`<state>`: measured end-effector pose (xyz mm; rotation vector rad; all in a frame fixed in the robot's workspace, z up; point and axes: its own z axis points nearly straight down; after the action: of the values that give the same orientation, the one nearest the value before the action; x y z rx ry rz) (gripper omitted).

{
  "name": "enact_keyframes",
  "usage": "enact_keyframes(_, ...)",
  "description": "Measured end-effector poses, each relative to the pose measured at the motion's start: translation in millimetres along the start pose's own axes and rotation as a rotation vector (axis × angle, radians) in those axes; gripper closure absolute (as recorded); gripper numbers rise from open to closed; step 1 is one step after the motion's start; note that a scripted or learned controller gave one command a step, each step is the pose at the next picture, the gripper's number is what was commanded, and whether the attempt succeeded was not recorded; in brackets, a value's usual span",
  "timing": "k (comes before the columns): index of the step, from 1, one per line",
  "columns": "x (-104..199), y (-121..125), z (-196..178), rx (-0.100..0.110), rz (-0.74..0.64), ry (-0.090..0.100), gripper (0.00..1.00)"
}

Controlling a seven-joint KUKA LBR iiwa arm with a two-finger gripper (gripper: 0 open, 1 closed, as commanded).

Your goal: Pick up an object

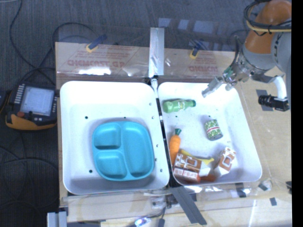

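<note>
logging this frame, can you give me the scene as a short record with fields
left bin: holds a blue divided tray
right bin: green bottle lying near the top left, small can mid-right, carrot by the left wall, two small cartons at the near end
gripper: above the right bin's far edge, holding nothing
beside the bench: handheld control pad on the floor, left

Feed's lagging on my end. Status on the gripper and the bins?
Gripper over right bin's far edge, holding nothing. Green bottle, can, carrot, cartons untouched. Blue tray in left bin. Nothing blocking.
</note>
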<state>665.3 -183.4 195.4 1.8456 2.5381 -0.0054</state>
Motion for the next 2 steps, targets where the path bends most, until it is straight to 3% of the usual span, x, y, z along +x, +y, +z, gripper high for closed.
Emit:
enact_keyframes(1, -5.0, -56.1, 58.4, 0.002, -0.035, 0.002, 0.00)
enact_keyframes(2, 4.0, -108.0, 100.4, -0.007, 0.117, 0.010, 0.00)
